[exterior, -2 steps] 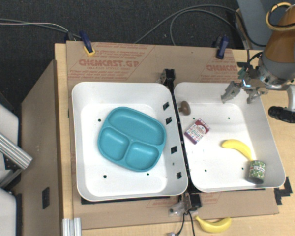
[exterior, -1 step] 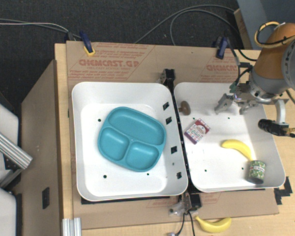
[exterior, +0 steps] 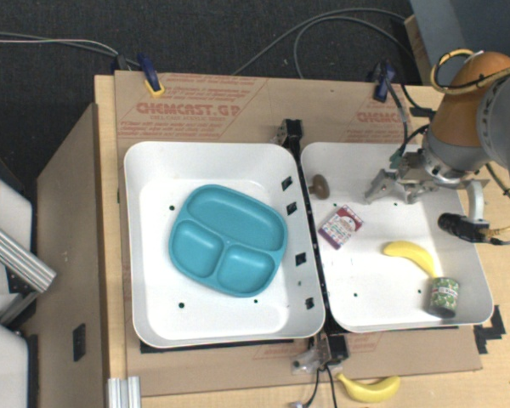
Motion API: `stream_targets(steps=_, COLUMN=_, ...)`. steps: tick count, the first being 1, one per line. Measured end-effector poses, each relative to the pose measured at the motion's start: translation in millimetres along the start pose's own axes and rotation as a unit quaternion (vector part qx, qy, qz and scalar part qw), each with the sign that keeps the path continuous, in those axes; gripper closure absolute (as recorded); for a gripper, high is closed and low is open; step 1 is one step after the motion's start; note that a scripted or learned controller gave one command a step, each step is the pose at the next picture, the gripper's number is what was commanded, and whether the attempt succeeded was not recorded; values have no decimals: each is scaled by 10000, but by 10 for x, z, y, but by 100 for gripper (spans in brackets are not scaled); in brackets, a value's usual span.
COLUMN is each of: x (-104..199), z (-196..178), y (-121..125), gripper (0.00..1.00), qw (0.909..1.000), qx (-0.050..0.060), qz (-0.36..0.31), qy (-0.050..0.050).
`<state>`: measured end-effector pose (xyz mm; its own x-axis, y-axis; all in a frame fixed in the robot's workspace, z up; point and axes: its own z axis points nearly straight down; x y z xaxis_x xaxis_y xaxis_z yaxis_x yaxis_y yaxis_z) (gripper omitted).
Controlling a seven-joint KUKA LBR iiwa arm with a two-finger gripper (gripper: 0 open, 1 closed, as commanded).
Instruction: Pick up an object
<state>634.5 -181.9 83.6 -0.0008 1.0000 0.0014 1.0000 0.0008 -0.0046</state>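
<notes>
My gripper (exterior: pixel 397 189) hangs over the back of the right bin (exterior: pixel 370 308), its fingers spread open with nothing between them. Left of it, near the bin's wall, lies a small brown object (exterior: pixel 320 185). A red and white packet (exterior: pixel 340 226) lies in front of that. Nearer the front are a yellow banana (exterior: pixel 412 256) and, at the front right corner, a small green-labelled jar (exterior: pixel 443 296). All of them lie apart from the gripper.
The left bin (exterior: pixel 153 185) holds a blue divided plate (exterior: pixel 228 239). A second banana (exterior: pixel 370 387) lies off the bench at the front edge. Clamps (exterior: pixel 151 76) and cables sit at the back of the board.
</notes>
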Motion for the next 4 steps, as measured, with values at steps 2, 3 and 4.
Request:
stream_targets(steps=2, x=-74, z=-673, y=-37, gripper=100, qw=10000, qx=-45, qz=4, qy=-13)
stream_targets(steps=3, x=-5, z=-1271, y=-87, gripper=100, qw=10000, qx=-55, qz=-5, qy=-14)
stream_targets(steps=4, x=-2, z=-1771, y=-75, gripper=100, qw=10000, qx=-56, qz=-5, qy=-16)
